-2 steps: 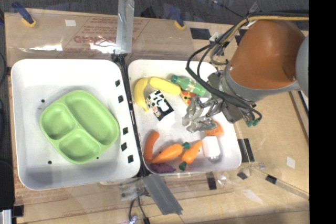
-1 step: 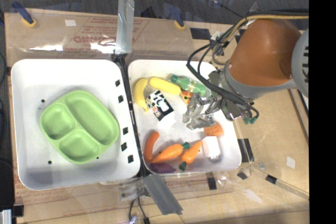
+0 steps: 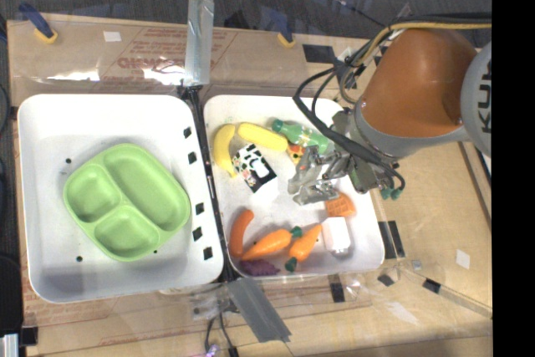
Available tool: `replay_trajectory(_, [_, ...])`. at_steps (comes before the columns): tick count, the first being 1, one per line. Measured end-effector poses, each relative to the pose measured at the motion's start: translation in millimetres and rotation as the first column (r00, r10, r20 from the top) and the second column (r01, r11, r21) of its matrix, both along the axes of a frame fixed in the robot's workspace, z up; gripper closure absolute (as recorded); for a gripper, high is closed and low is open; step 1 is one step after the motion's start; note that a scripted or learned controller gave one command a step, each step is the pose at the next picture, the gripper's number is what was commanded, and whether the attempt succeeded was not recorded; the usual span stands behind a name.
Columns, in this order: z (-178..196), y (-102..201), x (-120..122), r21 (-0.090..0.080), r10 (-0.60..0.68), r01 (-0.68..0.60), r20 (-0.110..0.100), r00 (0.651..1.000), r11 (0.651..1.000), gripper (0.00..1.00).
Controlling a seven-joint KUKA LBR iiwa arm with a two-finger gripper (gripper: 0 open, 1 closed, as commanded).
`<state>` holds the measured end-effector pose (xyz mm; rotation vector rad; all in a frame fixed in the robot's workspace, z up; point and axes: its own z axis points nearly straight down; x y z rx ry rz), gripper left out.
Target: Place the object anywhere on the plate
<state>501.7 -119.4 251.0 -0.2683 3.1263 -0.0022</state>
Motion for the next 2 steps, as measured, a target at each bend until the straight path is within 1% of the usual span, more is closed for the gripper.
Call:
replay_trajectory(1, [2.2,3.0,-7.6,0.001,-0.062,0.062,-0.004,0.998,0.998,1.00])
replay_trajectory(2, [-7.0,1.5,-2.8,0.001,-0.194,0.194,-0.006,0.981,0.981,1.00])
